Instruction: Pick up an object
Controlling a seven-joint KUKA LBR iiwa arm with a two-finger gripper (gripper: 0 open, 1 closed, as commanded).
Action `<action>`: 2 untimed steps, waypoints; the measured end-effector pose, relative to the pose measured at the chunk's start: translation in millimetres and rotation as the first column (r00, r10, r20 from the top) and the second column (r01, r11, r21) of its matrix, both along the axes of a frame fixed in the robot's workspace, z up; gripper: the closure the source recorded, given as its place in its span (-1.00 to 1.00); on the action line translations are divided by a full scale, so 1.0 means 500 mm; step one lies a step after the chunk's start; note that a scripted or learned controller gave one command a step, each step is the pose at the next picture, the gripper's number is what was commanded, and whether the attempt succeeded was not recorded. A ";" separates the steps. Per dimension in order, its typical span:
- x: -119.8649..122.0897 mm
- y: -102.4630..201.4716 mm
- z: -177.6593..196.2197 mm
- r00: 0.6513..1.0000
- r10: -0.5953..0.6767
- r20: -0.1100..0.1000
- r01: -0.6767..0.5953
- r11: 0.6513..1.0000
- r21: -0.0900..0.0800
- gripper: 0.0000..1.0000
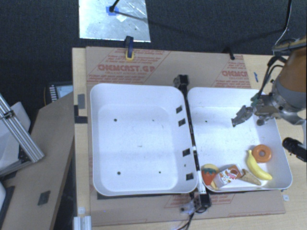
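Several small toys lie in the near right corner of the right bin (pixel 225 99). They are a yellow banana (pixel 258 166), an orange ring (pixel 262 153), a red-and-orange round fruit (pixel 209 173), a white and red packet (pixel 226 176) and a tan cone (pixel 250 178). My gripper (pixel 248 118) hangs over the right bin's right middle, above and behind the toys and apart from them. Nothing shows in its grasp.
The left bin (pixel 139 143) sits beside the right one, with a black hinged divider (pixel 188 128) between them. Both rest on a cardboard sheet (pixel 158 63). A shiny metal plate (pixel 114 13) lies at the back, and a metal frame (pixel 17 133) stands at the far left.
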State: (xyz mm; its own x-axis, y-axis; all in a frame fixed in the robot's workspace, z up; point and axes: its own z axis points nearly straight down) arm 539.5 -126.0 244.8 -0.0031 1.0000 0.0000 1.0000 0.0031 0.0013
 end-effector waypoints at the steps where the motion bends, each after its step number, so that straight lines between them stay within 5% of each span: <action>1: -0.092 0.022 0.287 1.000 0.002 0.018 -0.002 1.000 -0.003 -1.00; 2: -0.104 0.117 0.493 1.000 0.005 0.014 -0.005 1.000 -0.001 -1.00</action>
